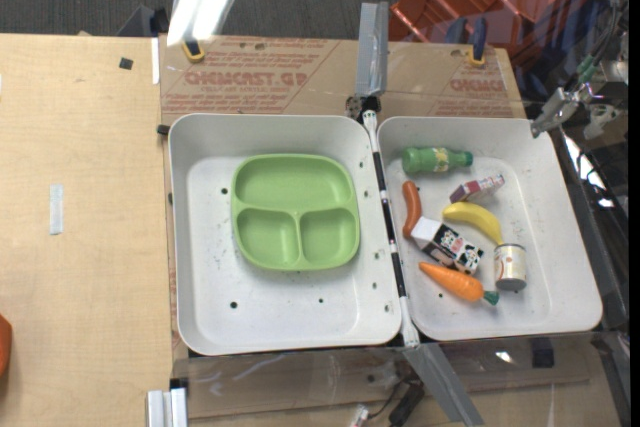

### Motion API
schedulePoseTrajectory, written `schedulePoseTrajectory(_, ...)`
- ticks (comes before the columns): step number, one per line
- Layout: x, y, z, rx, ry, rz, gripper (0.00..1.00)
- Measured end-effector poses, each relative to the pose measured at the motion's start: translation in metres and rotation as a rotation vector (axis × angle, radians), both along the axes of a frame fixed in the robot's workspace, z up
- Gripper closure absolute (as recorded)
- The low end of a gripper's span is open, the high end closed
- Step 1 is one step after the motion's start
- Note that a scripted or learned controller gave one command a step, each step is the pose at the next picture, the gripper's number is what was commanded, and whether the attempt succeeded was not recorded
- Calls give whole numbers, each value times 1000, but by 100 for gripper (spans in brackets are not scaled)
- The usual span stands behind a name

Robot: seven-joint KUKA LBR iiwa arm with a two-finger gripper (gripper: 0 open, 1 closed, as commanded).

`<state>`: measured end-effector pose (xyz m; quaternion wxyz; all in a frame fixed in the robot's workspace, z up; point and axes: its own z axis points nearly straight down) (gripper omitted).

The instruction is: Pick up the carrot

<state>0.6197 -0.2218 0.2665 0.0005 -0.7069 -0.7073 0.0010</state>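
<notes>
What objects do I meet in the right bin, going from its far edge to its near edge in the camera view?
Green bottle → small purple-capped tube → banana → carrot. I leave out the sausage, the box and the can, because they overlap others in this order.

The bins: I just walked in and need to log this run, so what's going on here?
A robot arm is meant to pick up the carrot, and nothing is lifted yet. The carrot lies near the front of the right bin, beside a small can, with a banana, a green bottle, a sausage and a small box around it. The left bin holds a green plate. The tool hangs at the right bin's far right corner.
</notes>
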Motion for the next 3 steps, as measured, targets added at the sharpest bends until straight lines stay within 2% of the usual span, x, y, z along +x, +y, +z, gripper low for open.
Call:
schedulePoseTrajectory(1,-31,72,-158,0,-2,-138,0)
schedulePoseTrajectory(2,-94,126,-168,-2,-17,-7,0)
schedulePoseTrajectory(3,-118,116,-168,-3,-21,-45,0)
